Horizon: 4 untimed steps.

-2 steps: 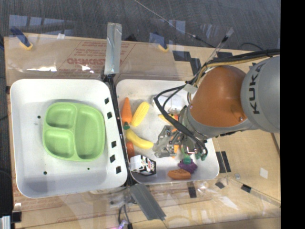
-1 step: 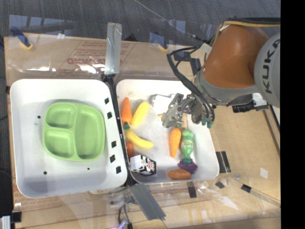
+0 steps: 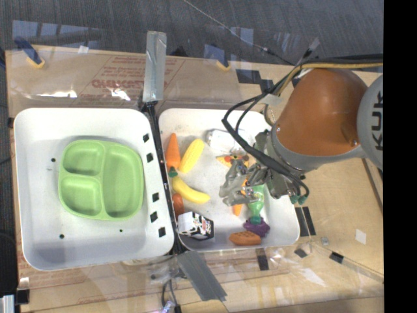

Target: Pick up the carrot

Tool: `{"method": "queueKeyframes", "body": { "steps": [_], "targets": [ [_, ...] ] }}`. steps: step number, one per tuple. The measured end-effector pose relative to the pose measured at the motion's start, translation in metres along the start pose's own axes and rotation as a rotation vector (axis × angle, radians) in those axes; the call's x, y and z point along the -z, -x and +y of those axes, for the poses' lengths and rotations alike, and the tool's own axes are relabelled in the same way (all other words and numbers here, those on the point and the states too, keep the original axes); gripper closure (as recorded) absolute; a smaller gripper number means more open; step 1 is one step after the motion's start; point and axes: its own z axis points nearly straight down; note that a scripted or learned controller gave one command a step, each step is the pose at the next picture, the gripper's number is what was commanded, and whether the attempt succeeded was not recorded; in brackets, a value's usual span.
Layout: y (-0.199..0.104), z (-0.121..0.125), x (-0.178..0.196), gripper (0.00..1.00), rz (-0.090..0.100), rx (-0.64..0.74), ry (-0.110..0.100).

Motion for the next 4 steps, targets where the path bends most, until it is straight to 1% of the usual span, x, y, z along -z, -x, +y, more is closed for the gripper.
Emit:
{"method": "queueKeyframes", "body": {
  "steps": [1,2,3,4],
  "targets": [
    [0.009,-0.005,-0.035,1.00,0.001,0.245,0.001],
    [0.038,-0.052,-0.080,1.00,0.003,0.280,0.002],
    [0.041,-0.050,-0.067,1.00,-0.004,0.286,0.000],
    [0.043,-0.049,-0.057,1.00,-0.006,0.290,-0.001]
  ]
}}
